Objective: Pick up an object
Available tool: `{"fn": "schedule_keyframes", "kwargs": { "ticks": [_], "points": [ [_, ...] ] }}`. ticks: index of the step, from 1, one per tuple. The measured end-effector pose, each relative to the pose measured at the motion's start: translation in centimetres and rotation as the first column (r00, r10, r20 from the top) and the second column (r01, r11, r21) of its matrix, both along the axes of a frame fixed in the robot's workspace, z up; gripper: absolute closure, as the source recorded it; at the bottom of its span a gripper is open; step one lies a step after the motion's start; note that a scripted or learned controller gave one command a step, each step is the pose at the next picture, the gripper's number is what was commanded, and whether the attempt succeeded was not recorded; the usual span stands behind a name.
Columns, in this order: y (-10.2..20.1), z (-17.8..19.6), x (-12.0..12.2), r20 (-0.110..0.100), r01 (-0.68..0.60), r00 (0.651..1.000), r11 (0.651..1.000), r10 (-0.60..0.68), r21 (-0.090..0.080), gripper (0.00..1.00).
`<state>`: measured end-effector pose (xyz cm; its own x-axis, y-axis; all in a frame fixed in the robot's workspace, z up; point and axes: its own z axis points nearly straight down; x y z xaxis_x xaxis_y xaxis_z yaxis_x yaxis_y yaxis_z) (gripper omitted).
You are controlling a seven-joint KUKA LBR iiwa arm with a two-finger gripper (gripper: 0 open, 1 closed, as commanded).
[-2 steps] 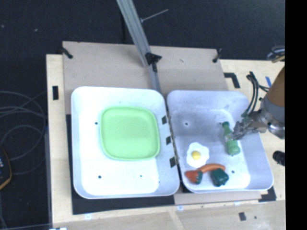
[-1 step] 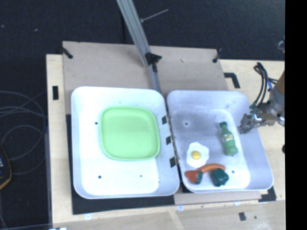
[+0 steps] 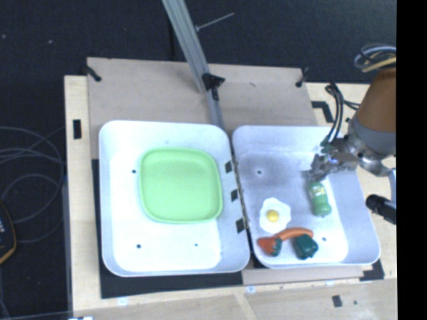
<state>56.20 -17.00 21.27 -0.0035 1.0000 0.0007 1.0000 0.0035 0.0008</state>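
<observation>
At the right of the frame, seen from the fixed overhead camera, a grey arm with an orange band reaches in over the right bin [image 3: 353,245], one of two shallow white bins side by side. Its gripper [image 3: 323,167] sits at the upper right of that bin; whether it is open or closed cannot be told from this angle.

Just below the gripper in the picture lies a small green bottle [image 3: 319,199]. Its long axis runs nearly up and down the frame, its top end close under the gripper, though contact cannot be confirmed. This looks the nearest candidate to pick, a short move down the frame.

Further toward the lower middle of the same bin lie a toy fried egg [image 3: 274,215], an orange carrot-like piece [image 3: 295,233], a red piece [image 3: 270,246] and a dark green piece [image 3: 306,247].

The left bin [image 3: 120,245] holds a pale green plate [image 3: 181,185], well apart from the arm.
</observation>
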Motion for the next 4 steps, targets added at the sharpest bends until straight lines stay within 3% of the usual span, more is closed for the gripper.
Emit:
{"fn": "schedule_keyframes", "kwargs": {
  "ticks": [4],
  "points": [
    [18.8, 3.4, 7.0, 0.001, 0.0, 1.0, 1.0, 0.0, 0.0, 1.0]
  ]
}}
